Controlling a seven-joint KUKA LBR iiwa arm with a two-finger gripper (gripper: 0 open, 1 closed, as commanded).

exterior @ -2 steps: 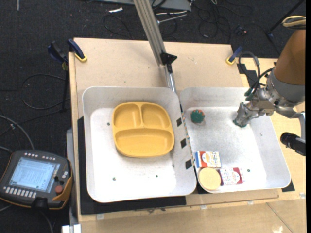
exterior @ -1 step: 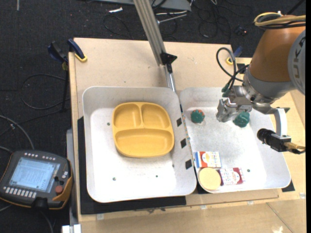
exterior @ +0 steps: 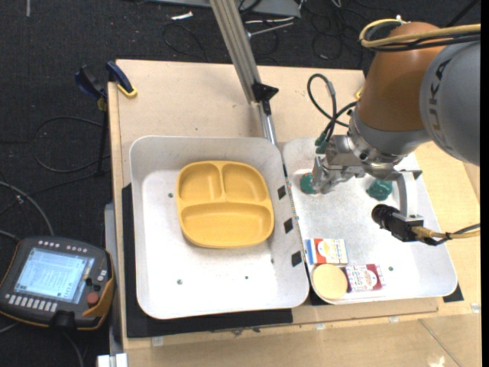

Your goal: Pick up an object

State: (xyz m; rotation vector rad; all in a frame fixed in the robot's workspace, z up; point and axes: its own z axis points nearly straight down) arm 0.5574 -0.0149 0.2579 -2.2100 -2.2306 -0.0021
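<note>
closing in on a teal object at the edge of the right bin

reaching into the right bin (exterior: 359,224), the gripper (exterior: 319,180) hangs low at the bin's far left corner, right up against a small teal object (exterior: 306,183) that sits by the wall dividing the two bins. a second teal piece (exterior: 380,189) peeks out on the other side of the wrist; whether it belongs to the same thing cannot be told. the claw's state is hidden under the wrist from this angle, so open or closed cannot be told, and nothing is visibly held.

judging by the pose, this looks like the approach or the grasp attempt itself, with no lift made yet. the next move would call for a firm close on the teal object and a straight rise, keeping clear of the bin wall just beside it, since a thing pressed into a corner can slip away.

other candidates lie well apart near the front of the same bin: a small carton (exterior: 326,249), a red-and-white packet (exterior: 363,276) and a round tan disc (exterior: 330,280). the left bin (exterior: 153,205) holds a yellow divided plate (exterior: 225,203).
</note>
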